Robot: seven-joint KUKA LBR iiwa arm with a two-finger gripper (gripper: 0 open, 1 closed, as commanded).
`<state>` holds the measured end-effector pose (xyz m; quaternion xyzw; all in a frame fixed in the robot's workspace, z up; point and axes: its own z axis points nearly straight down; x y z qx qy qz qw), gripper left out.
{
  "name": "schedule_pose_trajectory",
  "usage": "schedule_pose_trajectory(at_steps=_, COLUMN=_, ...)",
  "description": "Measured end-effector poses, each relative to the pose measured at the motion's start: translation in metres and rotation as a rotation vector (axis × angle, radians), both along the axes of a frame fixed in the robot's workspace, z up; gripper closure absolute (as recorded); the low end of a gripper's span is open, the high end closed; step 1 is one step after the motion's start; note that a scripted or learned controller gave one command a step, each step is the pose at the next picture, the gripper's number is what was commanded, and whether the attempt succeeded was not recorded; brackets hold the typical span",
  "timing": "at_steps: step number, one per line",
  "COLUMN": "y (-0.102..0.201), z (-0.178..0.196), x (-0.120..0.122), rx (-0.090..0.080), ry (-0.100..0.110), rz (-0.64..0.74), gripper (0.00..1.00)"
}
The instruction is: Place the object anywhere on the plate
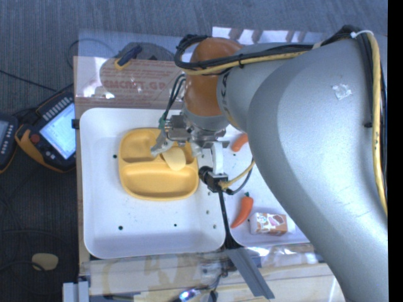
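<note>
The grey arm [315, 106] filled the right half of the view, reaching in from three o'clock, with its orange band [204, 83] above the wrist near the top centre. Below it, the left bin [101, 231] sat on the bench, and the right bin [277, 244] lay beside it at its three o'clock, largely covered by the arm.

In the left bin lay the yellow plate [148, 184], divided into compartments. The gripper [170, 145] hung over the plate's upper right part, at about one o'clock from the plate's centre. One metal finger [158, 145] slanted down over the plate's dividing ridge. A pale yellow object [175, 161] lay just at the gripper's five o'clock, over the plate's right side and close under the fingers; whether the fingers pinched it, or how wide they stood, could not be told from this slant.

In the right bin, a carrot [242, 211] lay at the gripper's four o'clock, just beside the dividing wall, with a small printed packet [269, 223] at its three o'clock. Another orange piece [239, 143] showed at the gripper's three o'clock, partly hidden by the arm.

A black cable [221, 197] ran down from the wrist along the bins' shared edge.
</note>
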<state>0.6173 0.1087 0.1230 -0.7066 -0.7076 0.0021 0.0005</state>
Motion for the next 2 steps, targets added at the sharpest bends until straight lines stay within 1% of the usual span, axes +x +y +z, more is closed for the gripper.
schedule_pose_trajectory(at_steps=2, y=0.0000, z=0.0000, x=0.0000, rx=0.000, ry=0.000, rz=0.000, gripper=0.00)
